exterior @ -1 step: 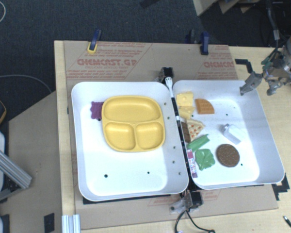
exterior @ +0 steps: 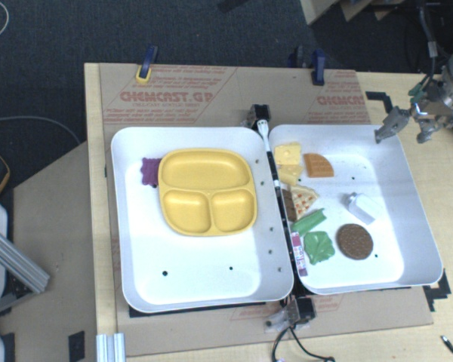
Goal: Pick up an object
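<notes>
Your gripper (exterior: 408, 123) hangs over the far right corner of the right white bin (exterior: 408, 225), at the end of the grey arm reaching in from the right. Its two dark fingers look spread apart, one out toward the bin's far edge and one nearer the wrist, with nothing between them.

Every candidate lies toward the left and near side of that bin, so your coming move runs diagonally down and left from the gripper. Nearest is the small white-and-grey blocky piece (exterior: 359, 207) in the middle of the bin, its long axis slanting from far left to near right; it looks hard and smooth. Just beyond it, toward the near edge, sits the flat brown round cookie-like disc (exterior: 355, 241), low and hard to pinch from above. Along the bin's left wall you have the pale yellow cheese-shaped wedge (exterior: 288, 157), the orange toast-shaped slice (exterior: 318, 165), a pizza-slice-shaped triangle (exterior: 302, 200) and the green leafy plastic pieces (exterior: 315, 237), crowded and touching one another.

Across the divider, the left white bin (exterior: 136, 232) carries a yellow three-compartment plastic tray (exterior: 208, 190) with a purple piece (exterior: 149, 170) at its left edge, well apart from the gripper.
</notes>
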Tool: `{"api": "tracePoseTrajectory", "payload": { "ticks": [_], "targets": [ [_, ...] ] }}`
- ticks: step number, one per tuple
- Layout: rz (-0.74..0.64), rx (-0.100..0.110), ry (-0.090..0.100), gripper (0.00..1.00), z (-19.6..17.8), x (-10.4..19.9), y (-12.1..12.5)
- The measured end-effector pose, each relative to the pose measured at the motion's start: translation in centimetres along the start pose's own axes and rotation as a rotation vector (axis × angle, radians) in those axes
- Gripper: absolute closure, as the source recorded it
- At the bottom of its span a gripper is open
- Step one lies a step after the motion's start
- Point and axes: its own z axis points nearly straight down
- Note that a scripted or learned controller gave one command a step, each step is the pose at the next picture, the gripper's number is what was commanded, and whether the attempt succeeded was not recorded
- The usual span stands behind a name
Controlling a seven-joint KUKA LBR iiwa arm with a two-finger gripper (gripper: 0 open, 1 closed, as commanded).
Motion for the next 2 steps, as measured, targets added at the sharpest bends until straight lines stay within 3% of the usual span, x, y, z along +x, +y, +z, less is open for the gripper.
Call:
{"api": "tracePoseTrajectory", "payload": {
  "ticks": [2],
  "targets": [
    [-0.002,0.005,0.001,0.0,8.6,0.7,0.0]
  ]
}}
